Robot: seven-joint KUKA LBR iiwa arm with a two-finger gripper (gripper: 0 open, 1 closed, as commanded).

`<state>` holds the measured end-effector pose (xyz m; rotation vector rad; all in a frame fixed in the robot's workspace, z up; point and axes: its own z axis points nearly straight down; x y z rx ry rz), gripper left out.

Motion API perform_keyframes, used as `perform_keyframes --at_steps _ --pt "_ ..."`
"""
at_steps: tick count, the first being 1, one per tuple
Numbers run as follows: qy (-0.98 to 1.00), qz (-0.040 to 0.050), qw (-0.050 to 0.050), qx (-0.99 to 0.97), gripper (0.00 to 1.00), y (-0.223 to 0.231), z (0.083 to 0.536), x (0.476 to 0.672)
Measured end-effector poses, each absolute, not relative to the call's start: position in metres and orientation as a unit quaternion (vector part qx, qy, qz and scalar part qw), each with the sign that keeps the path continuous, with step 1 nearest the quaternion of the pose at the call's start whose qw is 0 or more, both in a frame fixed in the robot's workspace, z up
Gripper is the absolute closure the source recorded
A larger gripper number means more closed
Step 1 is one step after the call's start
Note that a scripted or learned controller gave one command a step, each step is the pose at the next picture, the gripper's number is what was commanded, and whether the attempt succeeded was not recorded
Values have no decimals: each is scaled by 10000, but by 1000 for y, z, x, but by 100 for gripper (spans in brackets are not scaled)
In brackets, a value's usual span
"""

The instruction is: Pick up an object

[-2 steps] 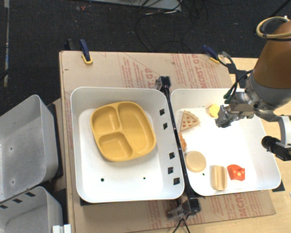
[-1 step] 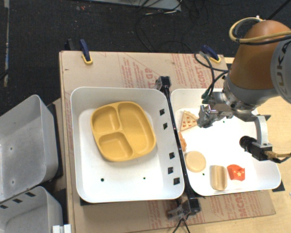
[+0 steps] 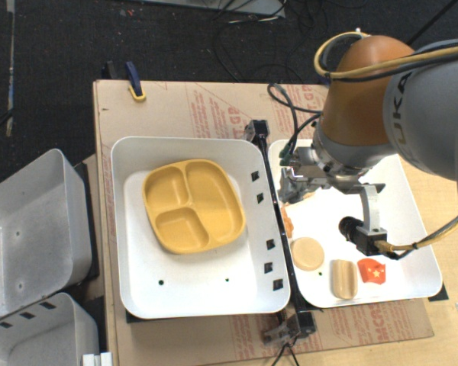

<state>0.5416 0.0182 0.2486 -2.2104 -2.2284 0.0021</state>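
Your tool [image 3: 291, 180] sits low at the left wall of the right bin [image 3: 412, 227], under the orange-banded wrist; can't tell how its grasping end is set, too cluttered. Pickable things lie toward the bin's near edge from it: tan round disc [image 3: 308, 253] nearest, just down-view of the tool, then the tan oblong piece [image 3: 343, 278], long axis running near-to-far, with the red piece [image 3: 372, 271] just beside it. The yellow divided plate [image 3: 193, 204] is in the left bin [image 3: 130, 227], well apart. Likely move: short shift toward the disc.

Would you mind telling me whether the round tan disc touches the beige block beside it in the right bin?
Apart. The camera view shows a white strip of bin floor between the round tan disc and the beige block.
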Motion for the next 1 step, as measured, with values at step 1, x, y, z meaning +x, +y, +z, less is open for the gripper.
perform_keyframes --at_steps 1 --pt "-7105 -3 9 -7037 100 75 253 532"
